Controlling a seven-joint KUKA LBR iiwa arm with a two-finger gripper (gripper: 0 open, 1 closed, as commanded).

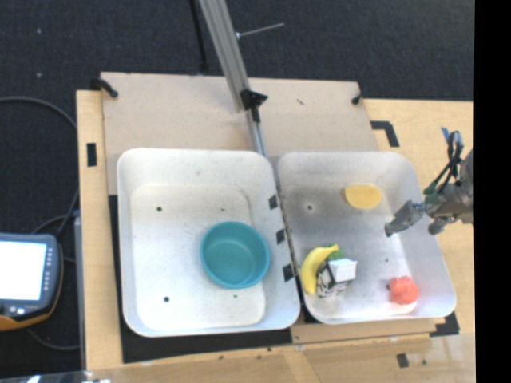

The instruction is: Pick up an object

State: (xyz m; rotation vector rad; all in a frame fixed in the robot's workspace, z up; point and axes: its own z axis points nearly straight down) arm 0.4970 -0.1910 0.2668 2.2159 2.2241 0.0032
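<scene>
The jaws (417, 218) are reaching in from the right, hanging over the right rim of the right bin (319, 174). One grey finger (402, 219) is pointing left over the bin floor, another is sitting just behind it; they seem spread apart with nothing between them, though the view is too small and blurred to be sure. Inside this bin, a yellow round piece (363, 195) is lying up and to the left of the jaws, apart from them. A red ball-like thing (403, 290) is resting near the bin's lower right corner. A banana (314, 265) is lying touching a small white box (340, 271). A teal bowl (234, 253) is sitting in the left bin (152, 182) on the counter (200, 102).
</scene>
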